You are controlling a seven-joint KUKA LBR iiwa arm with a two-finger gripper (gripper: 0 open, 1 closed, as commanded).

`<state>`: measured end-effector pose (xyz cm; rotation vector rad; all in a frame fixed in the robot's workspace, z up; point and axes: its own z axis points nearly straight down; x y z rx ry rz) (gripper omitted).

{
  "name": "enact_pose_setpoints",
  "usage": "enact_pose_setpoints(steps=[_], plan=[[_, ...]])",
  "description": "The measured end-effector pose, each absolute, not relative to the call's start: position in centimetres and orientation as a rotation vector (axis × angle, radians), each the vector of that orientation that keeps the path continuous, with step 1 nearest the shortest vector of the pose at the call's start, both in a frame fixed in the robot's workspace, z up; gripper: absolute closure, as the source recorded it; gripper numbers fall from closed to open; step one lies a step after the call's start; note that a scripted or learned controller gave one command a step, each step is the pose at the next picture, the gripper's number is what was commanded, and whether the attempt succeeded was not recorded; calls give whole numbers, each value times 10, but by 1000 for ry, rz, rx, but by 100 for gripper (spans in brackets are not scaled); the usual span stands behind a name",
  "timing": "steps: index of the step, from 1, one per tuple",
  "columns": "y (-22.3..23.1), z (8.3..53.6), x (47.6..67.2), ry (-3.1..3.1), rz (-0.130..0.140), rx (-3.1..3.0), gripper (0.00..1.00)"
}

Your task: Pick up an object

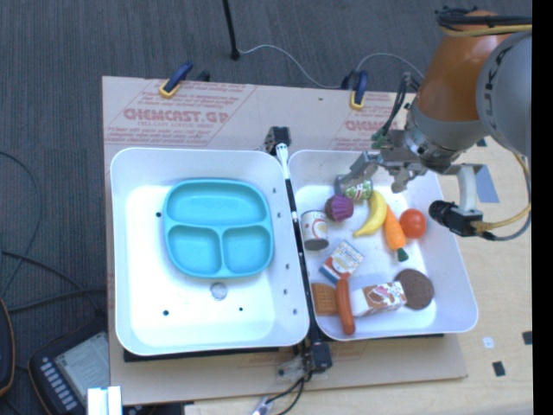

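Banana [374, 215], near the far edge of the right bin [458, 284], long axis slanting from far edge toward the bin's middle, just nearward of the gripper [380, 169] hovering over that far edge, with nothing visibly held and opening impossible to tell.

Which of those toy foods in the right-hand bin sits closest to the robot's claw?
The green-labelled can, right under the gripper at the bin's far end. The purple onion and banana lie farther toward the middle.
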<state>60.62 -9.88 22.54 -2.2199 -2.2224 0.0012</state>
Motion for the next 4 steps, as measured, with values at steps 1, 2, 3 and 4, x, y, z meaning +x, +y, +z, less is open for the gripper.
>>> enact_pose_setpoints(steps=[1,2,3,4], plan=[[-107,109,599,-2224,-1,-2223,0],[-107,117,598,-2221,3,-2221,100],[-107,117,598,-2221,2,-2221,0],[-107,127,598,-2221,4,-2221,100]])
